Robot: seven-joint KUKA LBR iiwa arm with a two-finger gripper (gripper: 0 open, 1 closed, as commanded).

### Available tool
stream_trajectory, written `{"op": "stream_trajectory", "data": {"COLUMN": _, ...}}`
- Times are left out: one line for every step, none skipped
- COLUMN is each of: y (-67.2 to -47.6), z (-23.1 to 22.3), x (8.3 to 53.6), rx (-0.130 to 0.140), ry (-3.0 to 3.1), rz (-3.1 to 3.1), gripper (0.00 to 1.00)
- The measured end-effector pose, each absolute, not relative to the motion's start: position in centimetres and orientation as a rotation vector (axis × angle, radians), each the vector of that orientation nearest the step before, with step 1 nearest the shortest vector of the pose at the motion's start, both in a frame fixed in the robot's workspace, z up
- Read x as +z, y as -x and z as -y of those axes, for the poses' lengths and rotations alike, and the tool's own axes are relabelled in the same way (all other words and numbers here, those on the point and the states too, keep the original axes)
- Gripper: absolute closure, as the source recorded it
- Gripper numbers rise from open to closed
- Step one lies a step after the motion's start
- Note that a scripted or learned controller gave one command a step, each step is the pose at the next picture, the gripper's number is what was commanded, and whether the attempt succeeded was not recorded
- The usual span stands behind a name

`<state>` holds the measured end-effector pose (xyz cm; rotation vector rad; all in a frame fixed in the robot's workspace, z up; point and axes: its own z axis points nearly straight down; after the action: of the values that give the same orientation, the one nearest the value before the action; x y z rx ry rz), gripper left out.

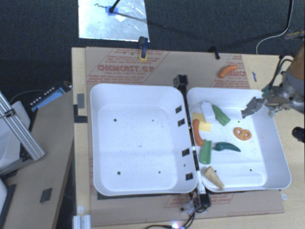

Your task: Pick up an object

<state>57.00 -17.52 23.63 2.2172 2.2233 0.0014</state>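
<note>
While the arm [290, 87] reaches in over the right bin [274, 161], its gripper [250, 109] hangs above the bin's upper right part, and I cannot tell how it is set. The left bin [138, 142] lies alongside. Below the gripper, apart from it, a small orange pretzel [242, 134] lies flat, a twisted loop with holes. Just beside it lies a dark green pepper [228, 147].

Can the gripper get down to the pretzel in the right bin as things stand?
Probably yes. The gripper hovers over the right bin, above and right of the pretzel, which lies alone on bare floor, apart from the dark green pepper.
</note>
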Motion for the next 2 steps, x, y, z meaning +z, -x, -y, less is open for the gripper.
{"op": "stream_trajectory", "data": {"y": -58.3, "z": 12.8, "x": 7.6, "rx": -0.004, "ry": -2.219, "rz": -2.236, "gripper": 0.00}}
{"op": "stream_trajectory", "data": {"y": -62.9, "z": 9.0, "x": 8.6, "rx": 0.002, "ry": -2.211, "rz": -2.227, "gripper": 0.00}}
